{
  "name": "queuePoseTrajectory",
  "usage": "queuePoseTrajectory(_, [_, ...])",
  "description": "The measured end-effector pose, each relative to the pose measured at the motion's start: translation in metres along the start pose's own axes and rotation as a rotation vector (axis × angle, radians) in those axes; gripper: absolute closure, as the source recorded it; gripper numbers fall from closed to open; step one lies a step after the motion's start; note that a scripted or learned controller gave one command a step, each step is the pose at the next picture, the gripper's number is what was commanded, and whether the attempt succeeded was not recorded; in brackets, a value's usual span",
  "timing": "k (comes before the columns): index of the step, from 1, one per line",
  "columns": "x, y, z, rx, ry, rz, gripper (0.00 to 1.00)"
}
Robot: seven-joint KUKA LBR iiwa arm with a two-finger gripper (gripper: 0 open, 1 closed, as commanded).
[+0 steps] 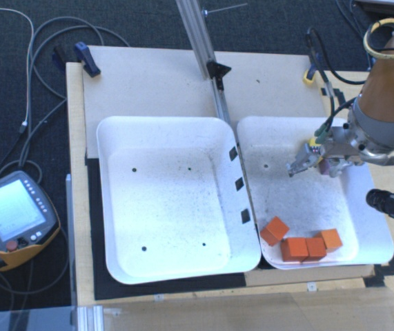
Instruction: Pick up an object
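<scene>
Four orange blocks (302,241) clustered at right bin's (362,205) near edge; end effector (299,167) above, well apart from blocks, opening impossible to tell, nothing visibly held.

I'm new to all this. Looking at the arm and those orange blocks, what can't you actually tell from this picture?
- Gripper: in the camera view it is small and blurred, so open or shut cannot be told.
- Arm: cut off by the right edge.
- Orange blocks: clustered at the right bin's near edge; they touch, so the exact count is unclear.
- Handheld control screen: too small to read.
</scene>
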State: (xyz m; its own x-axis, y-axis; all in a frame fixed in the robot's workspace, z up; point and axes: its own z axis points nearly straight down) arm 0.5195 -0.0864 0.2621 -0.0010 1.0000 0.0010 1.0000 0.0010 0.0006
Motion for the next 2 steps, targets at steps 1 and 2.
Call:
queuePoseTrajectory(1, [-0.047,0.033,0.140,0.009,0.001,0.003,0.00])
queuePoseTrajectory(2, [-0.112,0.083,0.149,-0.003,-0.005,0.004,0.00])
